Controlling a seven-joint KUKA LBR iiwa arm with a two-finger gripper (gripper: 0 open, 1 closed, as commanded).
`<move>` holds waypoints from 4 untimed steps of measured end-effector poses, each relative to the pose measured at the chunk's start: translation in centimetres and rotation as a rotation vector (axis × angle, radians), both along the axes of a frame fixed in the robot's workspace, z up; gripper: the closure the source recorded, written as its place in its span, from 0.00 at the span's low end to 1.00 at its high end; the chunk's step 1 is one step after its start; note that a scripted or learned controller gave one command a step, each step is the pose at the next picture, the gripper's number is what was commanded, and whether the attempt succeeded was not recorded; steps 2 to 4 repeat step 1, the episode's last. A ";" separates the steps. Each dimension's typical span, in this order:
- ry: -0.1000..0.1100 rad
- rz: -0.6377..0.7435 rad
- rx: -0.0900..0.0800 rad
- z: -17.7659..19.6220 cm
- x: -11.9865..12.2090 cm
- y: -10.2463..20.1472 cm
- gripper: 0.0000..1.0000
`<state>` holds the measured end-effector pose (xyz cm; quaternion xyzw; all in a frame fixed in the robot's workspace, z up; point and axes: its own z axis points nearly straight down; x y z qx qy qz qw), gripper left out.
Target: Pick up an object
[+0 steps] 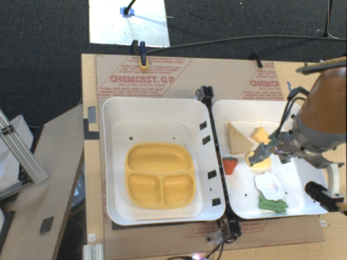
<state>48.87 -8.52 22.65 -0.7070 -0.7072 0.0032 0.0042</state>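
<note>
**Operator:** Report gripper position and state.

**Arm:** I reach in from the right side of the view. My gripper (259, 155) is low over the right bin (303, 210), near its middle. The fingers sit against a yellow piece (262, 163). I cannot tell how far they are parted, and I cannot tell whether that piece is between them or simply under them.

**Operator:** Describe the yellow piece.

**Arm:** It is a rounded lump lying on the bin floor, touching my fingertips on their lower side. Its long axis runs roughly left to right across the view, slightly tilted. Part of it is hidden by my fingers.

**Operator:** List the nearby items.

**Arm:** A tan wedge (237, 138) lies just above-left of the gripper, its tip pointing toward the top of the view. A yellow block (260, 135) is just beside the wedge, on its right. A red strawberry (230, 165) lies against the bin's left wall. A white fried egg (269, 187) lies below the gripper, and a green piece (272, 204) sits just below the egg, long axis left to right.

**Operator:** Left bin?

**Arm:** The left bin (157, 108) holds a yellow divided plate (160, 175), flat, three compartments.
</note>
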 end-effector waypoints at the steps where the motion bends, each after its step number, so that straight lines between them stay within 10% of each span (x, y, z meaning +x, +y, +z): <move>1: -0.012 0.002 -0.001 0.5 0.2 0.0 0.00; 4: -0.012 0.002 -0.001 0.5 0.2 0.0 0.00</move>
